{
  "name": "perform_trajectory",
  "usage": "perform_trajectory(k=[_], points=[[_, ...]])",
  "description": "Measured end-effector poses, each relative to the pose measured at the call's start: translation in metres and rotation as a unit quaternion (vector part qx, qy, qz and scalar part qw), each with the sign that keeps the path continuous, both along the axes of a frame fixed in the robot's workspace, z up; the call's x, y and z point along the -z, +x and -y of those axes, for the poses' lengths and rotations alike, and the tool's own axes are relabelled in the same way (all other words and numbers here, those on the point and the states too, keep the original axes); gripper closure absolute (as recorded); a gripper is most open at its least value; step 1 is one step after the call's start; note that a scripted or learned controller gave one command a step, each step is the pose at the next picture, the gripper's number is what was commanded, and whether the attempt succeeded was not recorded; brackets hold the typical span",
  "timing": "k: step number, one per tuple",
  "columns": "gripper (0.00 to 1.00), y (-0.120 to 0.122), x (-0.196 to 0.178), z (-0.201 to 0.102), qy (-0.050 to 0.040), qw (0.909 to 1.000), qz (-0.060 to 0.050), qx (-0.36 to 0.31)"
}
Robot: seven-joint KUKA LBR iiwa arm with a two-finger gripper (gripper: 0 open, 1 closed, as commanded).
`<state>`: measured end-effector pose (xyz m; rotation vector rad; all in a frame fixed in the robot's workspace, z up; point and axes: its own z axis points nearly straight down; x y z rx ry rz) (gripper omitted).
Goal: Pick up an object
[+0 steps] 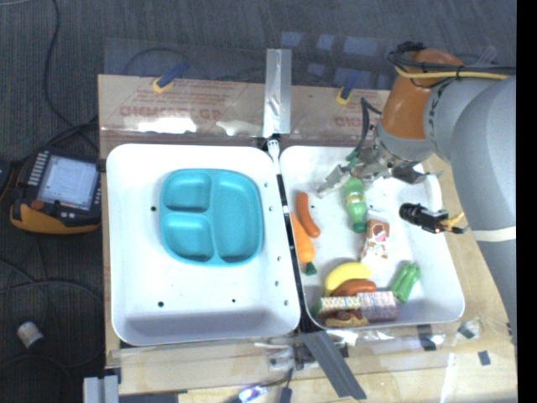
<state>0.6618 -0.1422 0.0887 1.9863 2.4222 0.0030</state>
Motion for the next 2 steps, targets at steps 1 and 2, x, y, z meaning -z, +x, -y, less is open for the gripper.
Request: perform_trajectory(k=[1,2], points=[[0.0,-0.049,-0.001,0.022,0.0009,0.9988,0.0,0.049],[1.0,-0.048,-0.011,0.02,0.0019,0.9988,0.001,0.049]])
